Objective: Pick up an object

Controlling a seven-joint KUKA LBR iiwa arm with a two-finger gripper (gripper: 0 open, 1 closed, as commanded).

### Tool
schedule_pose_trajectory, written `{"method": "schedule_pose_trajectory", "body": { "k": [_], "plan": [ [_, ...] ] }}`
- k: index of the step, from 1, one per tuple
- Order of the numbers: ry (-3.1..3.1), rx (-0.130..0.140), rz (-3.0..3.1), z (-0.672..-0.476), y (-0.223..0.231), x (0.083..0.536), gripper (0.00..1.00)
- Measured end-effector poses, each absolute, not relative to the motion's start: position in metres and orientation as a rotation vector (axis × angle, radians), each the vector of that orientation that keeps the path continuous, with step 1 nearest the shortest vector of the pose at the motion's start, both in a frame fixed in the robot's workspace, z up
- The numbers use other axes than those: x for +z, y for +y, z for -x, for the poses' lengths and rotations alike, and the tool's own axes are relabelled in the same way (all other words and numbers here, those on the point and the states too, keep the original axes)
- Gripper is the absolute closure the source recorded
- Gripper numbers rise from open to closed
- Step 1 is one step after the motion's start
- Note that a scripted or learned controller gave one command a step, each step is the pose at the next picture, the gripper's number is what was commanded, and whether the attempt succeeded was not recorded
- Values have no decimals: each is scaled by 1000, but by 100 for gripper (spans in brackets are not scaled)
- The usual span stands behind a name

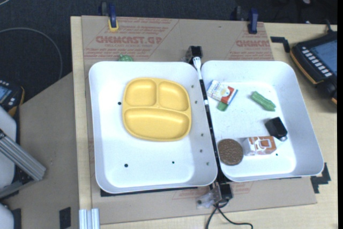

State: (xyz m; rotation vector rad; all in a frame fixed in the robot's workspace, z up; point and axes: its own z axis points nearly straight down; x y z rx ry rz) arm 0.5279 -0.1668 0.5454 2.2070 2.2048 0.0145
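1. Jaws: we cannot tell if they are wide or narrow, so we also cannot say how any object lies relative to them.
2. We see five small things in the white bin (300, 115) on the view's right side.
3. The green piece (262, 100) lies near the far right part; its long axis runs from upper left to lower right.
4. The black block (276, 127) lies below it, apart from it, with a similar slant.
5. The brown round disc (230, 151) lies flat at the near left part, close to the bin wall.
6. The orange and white carton (260, 145) lies just beside the disc, its long axis about left to right.
7. The small red and white carton (221, 93) lies tilted at the far left part.
8. The other white bin (107, 131) holds a yellow divided plate (155, 109), lying flat.
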Motion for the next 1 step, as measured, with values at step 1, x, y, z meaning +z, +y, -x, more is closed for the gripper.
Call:
{"method": "schedule_pose_trajectory", "body": {
  "k": [1],
  "plan": [
    [2227,-9,-2231,-490,-153,433,100]
  ]
}}
